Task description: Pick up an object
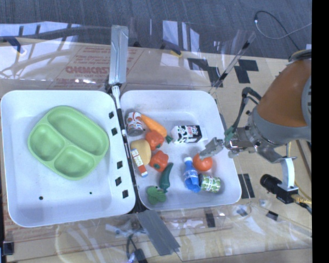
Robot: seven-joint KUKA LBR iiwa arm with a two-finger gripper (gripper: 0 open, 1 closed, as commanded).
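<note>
Now end effector (210, 148) sits just above tomato (203, 163) in rt bin (170, 99).

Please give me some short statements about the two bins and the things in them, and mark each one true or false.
1. The green divided plate lies in the left bin. True.
2. The toys are spread over both bins. False: they all lie in the right bin, such as the carrot and the blue bottle.
3. The gripper is above the right bin, close to the orange-red ball. True.
4. The black-and-white cow carton stands on the green plate. False: it lies in the right bin, near its far side.
5. The green can lies beside the blue bottle. True.
</note>
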